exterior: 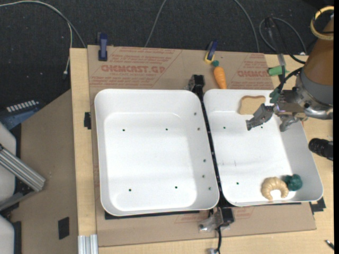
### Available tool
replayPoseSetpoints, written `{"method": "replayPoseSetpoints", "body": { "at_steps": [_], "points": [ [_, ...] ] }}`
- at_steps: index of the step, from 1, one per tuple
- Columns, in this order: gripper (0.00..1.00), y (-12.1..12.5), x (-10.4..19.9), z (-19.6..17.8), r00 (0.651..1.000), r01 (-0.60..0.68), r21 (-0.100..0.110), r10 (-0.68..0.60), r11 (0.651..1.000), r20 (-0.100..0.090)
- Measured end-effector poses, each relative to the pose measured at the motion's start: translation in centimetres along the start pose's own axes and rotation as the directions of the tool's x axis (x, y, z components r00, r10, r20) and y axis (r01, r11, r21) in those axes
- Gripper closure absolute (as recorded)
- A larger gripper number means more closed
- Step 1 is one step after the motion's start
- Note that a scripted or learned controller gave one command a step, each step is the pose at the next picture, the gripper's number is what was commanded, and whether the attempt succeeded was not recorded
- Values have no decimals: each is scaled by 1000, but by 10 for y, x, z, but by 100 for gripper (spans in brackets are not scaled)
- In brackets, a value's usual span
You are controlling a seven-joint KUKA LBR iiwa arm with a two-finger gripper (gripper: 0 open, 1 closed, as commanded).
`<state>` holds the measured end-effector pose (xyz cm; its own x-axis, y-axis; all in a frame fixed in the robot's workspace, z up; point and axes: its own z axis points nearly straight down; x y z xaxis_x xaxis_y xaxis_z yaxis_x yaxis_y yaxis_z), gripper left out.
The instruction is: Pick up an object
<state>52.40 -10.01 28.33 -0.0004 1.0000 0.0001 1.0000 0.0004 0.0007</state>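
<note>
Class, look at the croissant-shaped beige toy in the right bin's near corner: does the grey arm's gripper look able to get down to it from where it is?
Probably yes. The gripper hangs over the right white bin, and bare floor lies between it and the croissant-shaped beige toy. A small green toy touching its side may crowd the grasp.

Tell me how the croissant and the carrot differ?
The croissant is pale tan and curled; the carrot is orange, straight, with a green top. The croissant lies inside the right bin, beside a green object; the carrot lies outside, on the cardboard. Both look like toy food.
</note>
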Motion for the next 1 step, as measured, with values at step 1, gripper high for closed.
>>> {"method": "replayPoseSetpoints", "body": {
  "at_steps": [1],
  "points": [
    [0,2,19,21,999,45,1,-45,999,0]
  ]
}}
